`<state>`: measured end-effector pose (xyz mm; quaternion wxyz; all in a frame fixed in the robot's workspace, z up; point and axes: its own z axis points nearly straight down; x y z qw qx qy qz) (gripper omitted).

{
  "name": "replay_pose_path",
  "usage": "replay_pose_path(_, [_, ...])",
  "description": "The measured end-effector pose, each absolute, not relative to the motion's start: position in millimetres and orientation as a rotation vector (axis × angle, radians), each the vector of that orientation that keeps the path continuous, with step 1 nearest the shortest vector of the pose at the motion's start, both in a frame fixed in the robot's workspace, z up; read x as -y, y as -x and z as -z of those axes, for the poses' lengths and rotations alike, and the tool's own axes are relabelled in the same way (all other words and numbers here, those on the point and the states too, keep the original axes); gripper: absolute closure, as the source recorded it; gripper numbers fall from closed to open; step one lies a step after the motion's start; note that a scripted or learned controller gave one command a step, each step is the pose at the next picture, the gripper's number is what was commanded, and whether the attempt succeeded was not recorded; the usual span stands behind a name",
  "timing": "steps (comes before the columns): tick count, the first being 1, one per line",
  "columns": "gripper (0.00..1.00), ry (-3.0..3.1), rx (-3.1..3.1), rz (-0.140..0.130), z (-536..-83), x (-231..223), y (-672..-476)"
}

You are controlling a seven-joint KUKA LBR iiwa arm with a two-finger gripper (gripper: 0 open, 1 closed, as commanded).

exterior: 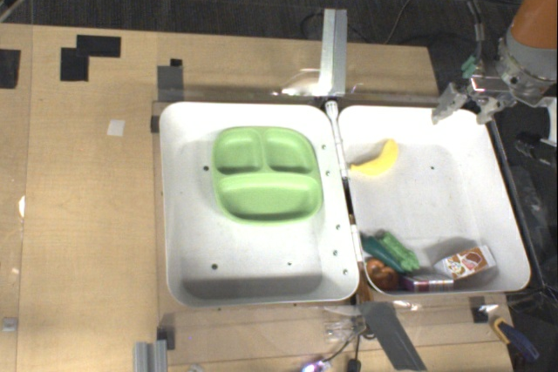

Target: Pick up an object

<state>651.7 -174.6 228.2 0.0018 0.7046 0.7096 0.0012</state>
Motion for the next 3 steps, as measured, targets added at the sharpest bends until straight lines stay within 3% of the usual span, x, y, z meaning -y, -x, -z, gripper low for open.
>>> replay_pose_path(1, [0.0,-2.127,-2.306,-0.005,-135.3,138.8,-661.9])
replay_pose_path(2, [0.0,-2.037,-2.378,-0.012,-90.3,92.6,-626.9])
replay_pose_path(3, [1.0,-2.032,-2.376,-0.024,-103.5,90.5,-629.7])
